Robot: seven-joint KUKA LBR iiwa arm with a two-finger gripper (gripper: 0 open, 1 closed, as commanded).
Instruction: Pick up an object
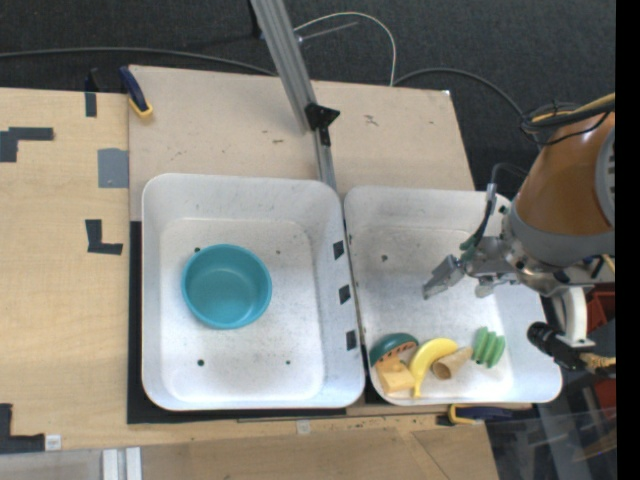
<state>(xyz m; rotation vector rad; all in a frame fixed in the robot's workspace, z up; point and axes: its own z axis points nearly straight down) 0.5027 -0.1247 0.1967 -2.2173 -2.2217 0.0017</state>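
Note:
The right bin [400,228] holds a cluster of small items along its front edge. They are a yellow banana [432,354], a green ridged piece [488,348], a tan cone [451,366], a tan block [396,377] and a round green and red item [393,346]. My gripper [457,284] hangs over the middle of the right bin, a little behind the banana and the green piece. Its fingers [436,280] are spread open and hold nothing. A teal bowl [227,286] sits in the left bin [170,218].
A grey metal pole [290,53] slants from the top of the view down to the wall between the bins. Cables run across the dark floor behind the bench. A blue and yellow clamp [135,92] grips the board's far left corner.

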